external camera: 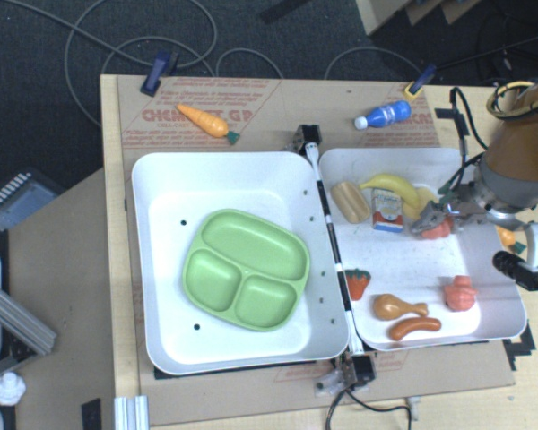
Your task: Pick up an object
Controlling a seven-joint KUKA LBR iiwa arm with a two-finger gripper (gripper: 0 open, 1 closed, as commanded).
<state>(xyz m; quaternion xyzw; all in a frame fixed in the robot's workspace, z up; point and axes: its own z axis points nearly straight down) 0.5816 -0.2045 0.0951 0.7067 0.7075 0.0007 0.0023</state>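
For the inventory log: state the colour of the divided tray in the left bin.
Light green; the divided tray shows best in the camera view.

A robotics lab. Two white bins [152, 240] of toy food sit on a plywood tabletop [251, 106]. Loose cables [117, 25] trail across dark carpet [36, 106].

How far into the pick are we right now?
Done: the gripper is down in the right bin, beside the banana and small carton. In hand: nothing visibly between its fingers. Left: closing on something and lifting it clear.
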